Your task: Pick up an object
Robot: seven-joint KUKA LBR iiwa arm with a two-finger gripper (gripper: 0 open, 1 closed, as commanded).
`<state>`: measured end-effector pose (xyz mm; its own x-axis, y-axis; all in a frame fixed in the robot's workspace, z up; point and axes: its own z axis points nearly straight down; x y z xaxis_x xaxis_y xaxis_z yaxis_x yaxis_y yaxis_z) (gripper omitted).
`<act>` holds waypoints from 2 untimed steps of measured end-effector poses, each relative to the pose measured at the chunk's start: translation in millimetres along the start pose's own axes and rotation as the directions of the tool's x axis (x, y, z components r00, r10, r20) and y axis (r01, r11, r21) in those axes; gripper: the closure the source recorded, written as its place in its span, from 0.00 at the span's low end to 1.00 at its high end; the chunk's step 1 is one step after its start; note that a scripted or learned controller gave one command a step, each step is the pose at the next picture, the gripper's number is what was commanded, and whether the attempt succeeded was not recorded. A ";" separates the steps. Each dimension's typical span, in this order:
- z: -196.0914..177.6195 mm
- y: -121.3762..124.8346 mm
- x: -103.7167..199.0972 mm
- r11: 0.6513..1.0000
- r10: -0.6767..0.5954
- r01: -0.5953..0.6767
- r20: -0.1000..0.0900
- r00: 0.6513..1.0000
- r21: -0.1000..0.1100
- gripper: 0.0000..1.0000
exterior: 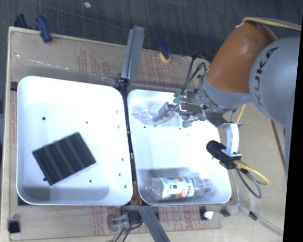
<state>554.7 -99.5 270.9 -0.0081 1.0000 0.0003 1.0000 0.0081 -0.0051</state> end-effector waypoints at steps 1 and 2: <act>58.7 -50.1 -47.8 1.000 -0.022 0.022 0.001 1.000 -0.001 0.00; 84.0 -77.7 -52.9 1.000 -0.017 0.017 0.000 1.000 -0.003 0.00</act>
<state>477.0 -153.0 187.3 -0.0246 0.9997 0.0000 0.9997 0.0246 -0.0019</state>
